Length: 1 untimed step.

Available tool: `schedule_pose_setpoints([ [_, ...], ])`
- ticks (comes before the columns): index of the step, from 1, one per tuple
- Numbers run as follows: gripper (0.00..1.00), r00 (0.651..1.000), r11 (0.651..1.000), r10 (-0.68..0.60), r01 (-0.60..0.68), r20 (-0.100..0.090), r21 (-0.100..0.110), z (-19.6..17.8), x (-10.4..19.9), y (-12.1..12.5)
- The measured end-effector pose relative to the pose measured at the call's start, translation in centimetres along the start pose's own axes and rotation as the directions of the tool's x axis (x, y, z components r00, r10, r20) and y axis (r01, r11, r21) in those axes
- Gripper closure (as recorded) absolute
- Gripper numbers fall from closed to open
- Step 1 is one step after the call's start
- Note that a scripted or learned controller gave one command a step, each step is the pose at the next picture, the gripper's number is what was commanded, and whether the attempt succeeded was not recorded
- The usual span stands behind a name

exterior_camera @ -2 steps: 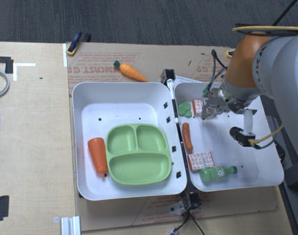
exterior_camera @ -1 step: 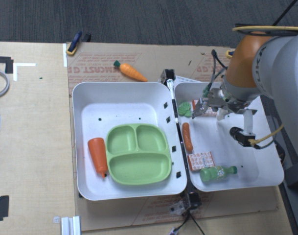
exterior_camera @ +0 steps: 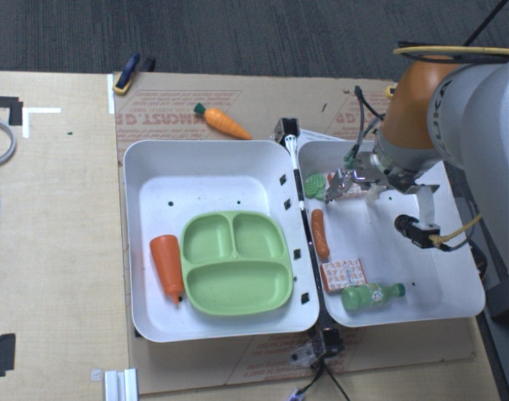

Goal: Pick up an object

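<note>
My gripper (exterior_camera: pixel 341 184) hangs low at the far left of the right bin (exterior_camera: pixel 442 295), right beside a small green object (exterior_camera: pixel 314 185) that lies against the bin's left wall. A brown sausage (exterior_camera: pixel 320 234) lies just in front of it along the same wall. Nearer the front lie a red-patterned white packet (exterior_camera: pixel 343 272) and a green bottle (exterior_camera: pixel 369 295) on its side. In the left bin (exterior_camera: pixel 154 174) sit a green divided plate (exterior_camera: pixel 237 261) and an orange-red carrot-like piece (exterior_camera: pixel 166 266) to its left.
An orange carrot (exterior_camera: pixel 224 122) lies on the cardboard behind the left bin. A blue marker (exterior_camera: pixel 127 72) rests at the cardboard's far left corner. The arm's grey body and orange band (exterior_camera: pixel 421 90) cover the right bin's back right corner.
</note>
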<state>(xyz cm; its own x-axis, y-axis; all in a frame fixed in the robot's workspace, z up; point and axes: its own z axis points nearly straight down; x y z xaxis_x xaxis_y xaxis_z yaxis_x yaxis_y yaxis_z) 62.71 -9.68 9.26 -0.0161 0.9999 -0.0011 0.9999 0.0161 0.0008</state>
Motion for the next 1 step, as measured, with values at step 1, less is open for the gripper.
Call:
schedule_pose_setpoints([
  [1, 1.0, 1.0, 1.0, 0.001, -0.001, 0.001, -0.002, -1.04, -0.06, 0.05],
])
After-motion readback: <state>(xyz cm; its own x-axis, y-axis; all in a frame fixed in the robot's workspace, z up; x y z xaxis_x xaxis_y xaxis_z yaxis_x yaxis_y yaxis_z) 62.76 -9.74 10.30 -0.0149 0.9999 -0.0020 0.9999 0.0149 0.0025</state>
